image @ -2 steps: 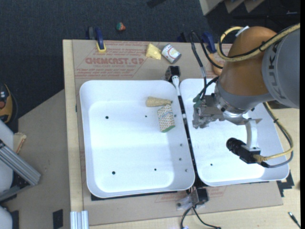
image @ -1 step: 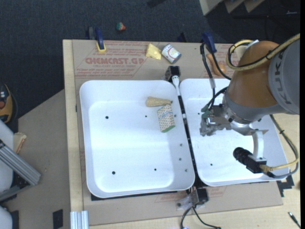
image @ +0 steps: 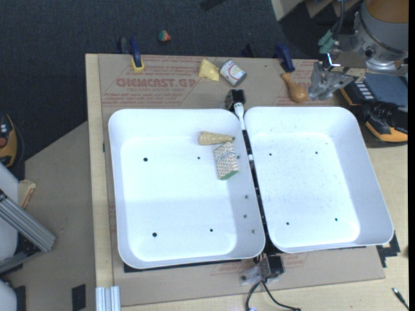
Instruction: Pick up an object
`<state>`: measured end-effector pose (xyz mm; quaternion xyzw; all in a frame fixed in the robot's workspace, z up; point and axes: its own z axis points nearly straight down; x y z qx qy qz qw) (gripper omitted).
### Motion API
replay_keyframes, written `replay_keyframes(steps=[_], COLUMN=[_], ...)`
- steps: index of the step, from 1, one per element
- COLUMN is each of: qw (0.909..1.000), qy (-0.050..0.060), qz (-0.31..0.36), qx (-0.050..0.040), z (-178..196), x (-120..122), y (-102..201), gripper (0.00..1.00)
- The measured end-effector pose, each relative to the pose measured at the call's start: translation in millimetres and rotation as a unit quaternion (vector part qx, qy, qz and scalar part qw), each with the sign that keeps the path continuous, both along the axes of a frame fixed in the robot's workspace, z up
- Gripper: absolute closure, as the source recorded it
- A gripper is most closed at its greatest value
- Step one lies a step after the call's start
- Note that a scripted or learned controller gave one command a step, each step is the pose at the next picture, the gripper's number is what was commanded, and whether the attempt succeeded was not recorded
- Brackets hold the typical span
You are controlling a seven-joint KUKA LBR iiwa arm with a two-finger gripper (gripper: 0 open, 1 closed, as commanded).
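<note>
In the left bin (image: 130, 193), near its far right corner, lie two objects: a tan cone-shaped piece (image: 214, 138) and, just in front of it, a green-and-white patterned piece (image: 225, 160). My gripper (image: 322, 86) hangs beyond the far edge of the right bin (image: 363, 173), over the brown board, well away from both objects. A small orange-brown object (image: 296, 90) lies on the board just left of the gripper. Nothing shows held in the gripper.
On the board behind the bins lie a yellow piece (image: 209, 70) and a small white box (image: 233, 72). Blue clamps (image: 136, 54) (image: 283, 57) grip the board's far edge. A black clip (image: 237, 100) sits where the bins meet.
</note>
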<state>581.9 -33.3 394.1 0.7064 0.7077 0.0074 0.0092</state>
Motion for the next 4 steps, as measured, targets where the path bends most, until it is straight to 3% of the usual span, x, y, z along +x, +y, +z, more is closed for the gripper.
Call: replay_keyframes(steps=[1, 2, 3, 4], qw=[0.9998, 1.0000, 0.9998, 1.0000], qy=[0.017, 0.008, 0.019, 0.002], qz=[-0.001, -0.001, 0.004, -0.001], qx=[0.0017, 0.0012, 0.0024, 0.0026], z=[-98.2, -24.1, -150.9, 4.6], x=[-30.4, -87.5, -105.6, -99.7], y=[8.1, 0.0, 110.7, 87.9], gripper=[1.00, 1.00, 1.00, 1.00])
